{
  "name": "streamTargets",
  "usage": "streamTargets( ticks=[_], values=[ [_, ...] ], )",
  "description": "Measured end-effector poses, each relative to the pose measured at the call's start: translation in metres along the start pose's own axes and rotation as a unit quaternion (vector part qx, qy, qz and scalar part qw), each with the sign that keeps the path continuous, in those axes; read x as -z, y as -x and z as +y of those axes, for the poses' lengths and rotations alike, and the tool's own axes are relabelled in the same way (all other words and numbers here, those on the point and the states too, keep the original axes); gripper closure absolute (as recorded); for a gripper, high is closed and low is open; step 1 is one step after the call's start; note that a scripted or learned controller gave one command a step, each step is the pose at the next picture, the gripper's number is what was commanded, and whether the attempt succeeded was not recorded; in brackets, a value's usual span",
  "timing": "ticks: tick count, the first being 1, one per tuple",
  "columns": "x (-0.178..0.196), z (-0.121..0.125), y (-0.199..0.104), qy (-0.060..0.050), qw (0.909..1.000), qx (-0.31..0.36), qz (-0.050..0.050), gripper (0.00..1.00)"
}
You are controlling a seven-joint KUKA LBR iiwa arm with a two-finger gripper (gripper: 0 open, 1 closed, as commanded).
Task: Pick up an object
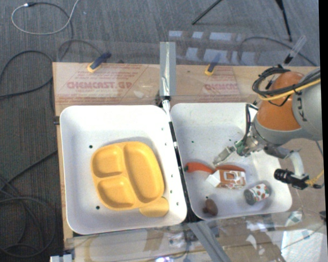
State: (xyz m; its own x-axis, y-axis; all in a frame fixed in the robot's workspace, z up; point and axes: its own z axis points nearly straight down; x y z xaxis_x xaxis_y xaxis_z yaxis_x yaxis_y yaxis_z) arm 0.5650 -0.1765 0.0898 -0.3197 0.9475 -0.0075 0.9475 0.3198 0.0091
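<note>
In the right bin (206,118), my gripper (225,154) reaches in from the right and hangs low over the middle of the bin floor. Just below and left of its tip lies an orange carrot-shaped piece (199,167). A white and orange packet (230,177) lies right under the tip. Further toward the front sit a small printed can (257,194) on its side and a dark brown lump (210,207). I see nothing held in the gripper.
The left bin (78,125) holds a yellow divided tray (127,174) with a yellow rounded piece (155,208) at its front corner. A raised divider (174,149) separates the bins. The arm's orange band (278,105) looms over the right bin's far right.
</note>
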Motion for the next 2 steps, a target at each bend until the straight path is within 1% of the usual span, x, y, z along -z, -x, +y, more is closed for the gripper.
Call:
streamTargets(
  ticks=[1,2],
  values=[
    [0.001,-0.03,-0.0604,0.0,0.9996,0.028,0.001,0.0],
    [0.0104,-0.0287,-0.0605,0.001,0.9996,0.028,0.001,1.0]
  ],
)
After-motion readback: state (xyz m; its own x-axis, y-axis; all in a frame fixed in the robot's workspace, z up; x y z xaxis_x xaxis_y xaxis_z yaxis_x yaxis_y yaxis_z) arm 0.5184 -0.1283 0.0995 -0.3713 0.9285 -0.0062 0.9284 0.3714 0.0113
